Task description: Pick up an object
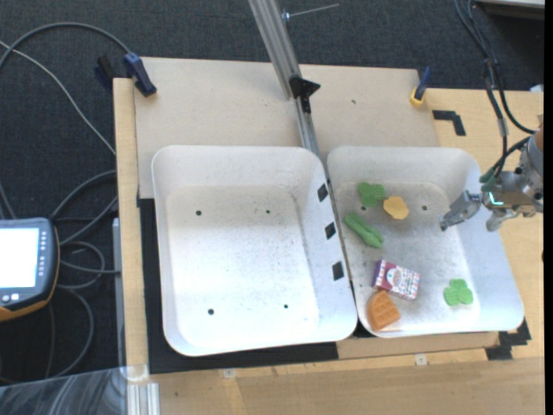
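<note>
The right bin [488,262] holds several small objects. A green piece [372,193] and a yellow piece [396,207] lie near its far side. A long green piece [364,230] rests by the left wall. Nearer the front lie a purple and white box [396,279], an orange waffle-like piece [384,310] and a green clover-shaped piece [458,293]. My gripper [473,221] hangs over the right bin's far right corner, open, with nothing between its fingers. It is well right of the yellow piece and above the clover piece.
The left bin [173,232] sits beside the right one, and black clips line the wall they share. A metal pole [276,41] slants up from between the bins. Cables and a tablet [22,266] lie left of the bench.
</note>
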You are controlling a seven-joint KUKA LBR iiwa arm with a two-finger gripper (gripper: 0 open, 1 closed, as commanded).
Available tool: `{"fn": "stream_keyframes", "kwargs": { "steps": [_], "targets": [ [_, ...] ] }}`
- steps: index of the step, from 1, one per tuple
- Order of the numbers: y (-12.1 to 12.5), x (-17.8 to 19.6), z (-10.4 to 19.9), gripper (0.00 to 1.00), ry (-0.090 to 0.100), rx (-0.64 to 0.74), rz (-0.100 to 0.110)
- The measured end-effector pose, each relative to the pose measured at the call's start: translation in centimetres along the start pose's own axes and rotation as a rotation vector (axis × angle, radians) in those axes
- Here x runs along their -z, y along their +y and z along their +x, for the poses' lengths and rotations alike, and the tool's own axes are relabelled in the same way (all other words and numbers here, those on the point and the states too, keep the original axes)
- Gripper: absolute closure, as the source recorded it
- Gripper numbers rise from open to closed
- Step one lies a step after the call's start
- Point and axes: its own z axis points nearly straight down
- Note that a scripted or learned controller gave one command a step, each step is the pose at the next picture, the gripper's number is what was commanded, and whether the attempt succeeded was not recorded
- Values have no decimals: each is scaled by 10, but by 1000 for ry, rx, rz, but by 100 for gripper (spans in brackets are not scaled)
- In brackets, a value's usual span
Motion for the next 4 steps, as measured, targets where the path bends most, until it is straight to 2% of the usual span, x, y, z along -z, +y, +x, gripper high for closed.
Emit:
{"fn": "stream_keyframes", "kwargs": {
  "steps": [1,2,4],
  "targets": [
    [1,2,0,0,-1,1,-4],
    [3,-61,3,0,1,0,2],
    [-2,-141,-2,0,0,0,0]
  ]
}}
